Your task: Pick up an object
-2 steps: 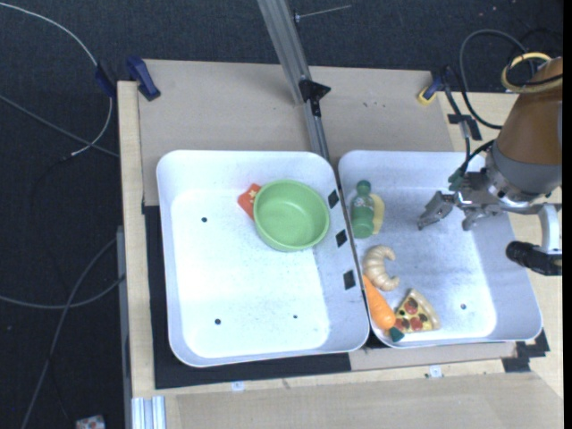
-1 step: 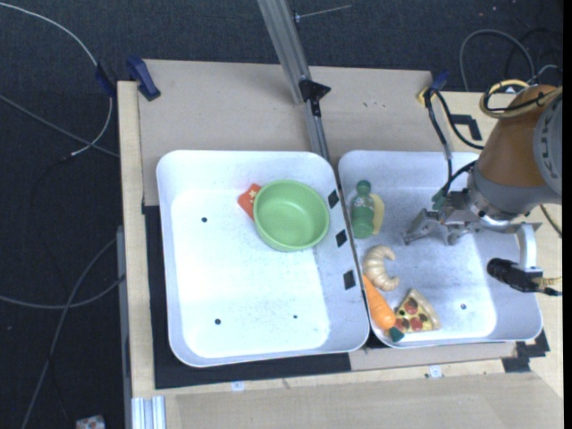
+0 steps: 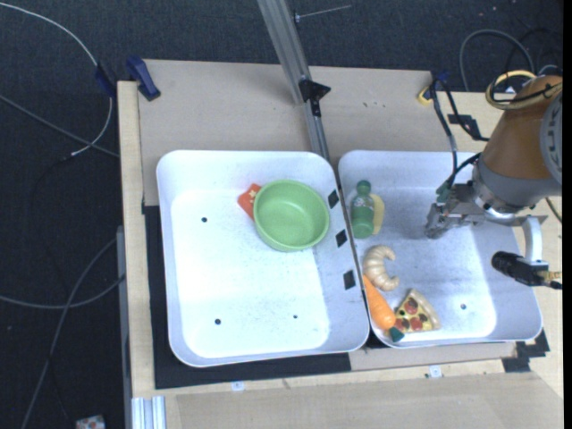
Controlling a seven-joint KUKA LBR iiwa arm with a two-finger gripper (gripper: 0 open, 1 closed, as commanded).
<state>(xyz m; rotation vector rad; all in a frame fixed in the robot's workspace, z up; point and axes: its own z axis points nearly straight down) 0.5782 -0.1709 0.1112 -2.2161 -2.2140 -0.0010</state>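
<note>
1. Two shallow white plastic bins sat side by side on the bench, the left bin [image 3: 214, 320] and the right bin [image 3: 474, 307] meeting at a shared rim, apparently so that objects could be picked from either.
2. The grey arm with its orange band [image 3: 525, 146] reached in from the right, wrist bent downward over the right bin's upper middle.
3. A round green plastic bowl [image 3: 290, 214] rested in the left bin, covering part of a small red-orange object [image 3: 248, 199].
4. The gripper [image 3: 444, 219] hung low over bare bin floor, well apart from every object; whether its fingers were spread or together could not be told.
5. Candidate picks lined the right bin's left side: a small green bottle [image 3: 362, 208], a pale croissant-shaped toy [image 3: 382, 267], an orange toy carrot [image 3: 379, 307] and a toy pizza slice [image 3: 416, 312].
</note>
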